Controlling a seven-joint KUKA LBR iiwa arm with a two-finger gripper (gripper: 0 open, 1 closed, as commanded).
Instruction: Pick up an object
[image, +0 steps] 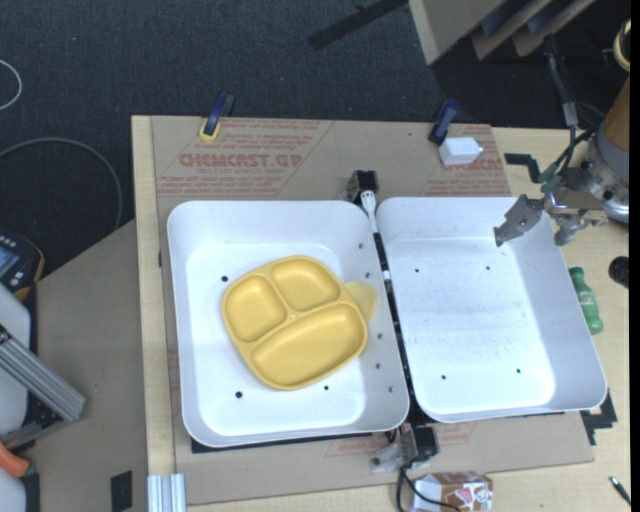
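Observation:
A yellow divided plate (292, 322) with three compartments lies in the left white bin (200, 230), a little right of the bin's middle. A small yellow piece (362, 297) pokes out from under its right edge. My gripper (539, 227) hangs over the far right corner of the right white bin (480, 330), well away from the plate. Its two grey fingers (511, 223) are spread open with nothing between them.
A green object (586, 298) lies just outside the right bin's right rim. A white block (460, 151) and clamps (213, 118) sit on the cardboard behind the bins. A small packet (462, 492) lies at the front edge.

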